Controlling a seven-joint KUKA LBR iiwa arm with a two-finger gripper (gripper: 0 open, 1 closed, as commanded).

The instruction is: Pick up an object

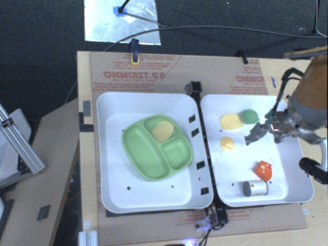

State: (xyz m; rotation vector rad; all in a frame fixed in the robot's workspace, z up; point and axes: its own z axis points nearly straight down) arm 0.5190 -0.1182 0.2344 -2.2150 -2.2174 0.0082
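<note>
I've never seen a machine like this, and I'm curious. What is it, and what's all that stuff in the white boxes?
It's a robot arm, grey and orange, reaching in from the right. One camera looks down from above. At the arm's end is a claw for picking things up. It hangs over the right bin and nothing sits in it. That bin holds a yellow lump, a green lump, a small yellow piece, a red thing and a can. The left bin holds a green tray with a yellow piece in one compartment.
</note>
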